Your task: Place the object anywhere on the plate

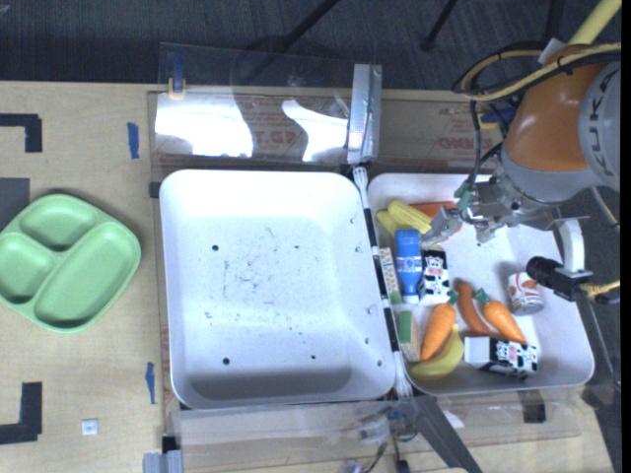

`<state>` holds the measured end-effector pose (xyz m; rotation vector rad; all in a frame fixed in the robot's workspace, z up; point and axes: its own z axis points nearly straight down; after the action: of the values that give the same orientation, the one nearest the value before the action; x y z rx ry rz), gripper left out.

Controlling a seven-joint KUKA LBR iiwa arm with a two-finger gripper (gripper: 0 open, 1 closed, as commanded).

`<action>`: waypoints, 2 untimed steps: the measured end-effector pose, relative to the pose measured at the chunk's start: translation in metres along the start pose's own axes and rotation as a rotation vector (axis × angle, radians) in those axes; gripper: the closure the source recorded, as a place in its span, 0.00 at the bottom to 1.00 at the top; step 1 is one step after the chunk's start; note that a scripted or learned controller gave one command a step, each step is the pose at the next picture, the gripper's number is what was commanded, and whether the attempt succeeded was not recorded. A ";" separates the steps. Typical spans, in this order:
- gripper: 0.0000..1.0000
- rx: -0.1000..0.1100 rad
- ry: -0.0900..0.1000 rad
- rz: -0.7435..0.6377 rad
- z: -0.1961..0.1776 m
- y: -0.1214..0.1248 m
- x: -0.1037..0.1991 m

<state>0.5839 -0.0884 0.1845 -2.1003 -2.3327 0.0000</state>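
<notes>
The arm (567, 116), lettered "KU" at its 3 o'clock edge, hangs the gripper (471, 215) above the right bin (582, 358); its opening I cannot tell.

I can read partial "KU" lettering on the grey arm housing (603, 116) at the right edge. Print on the brown cardboard strip (434, 136) behind the bins is too blurred to read.
</notes>
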 end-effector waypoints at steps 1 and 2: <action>1.00 -0.003 0.001 0.000 -0.010 0.001 0.000; 0.00 -0.003 0.000 0.000 -0.010 0.001 0.000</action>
<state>0.5849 -0.0880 0.1945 -2.1006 -2.3343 -0.0033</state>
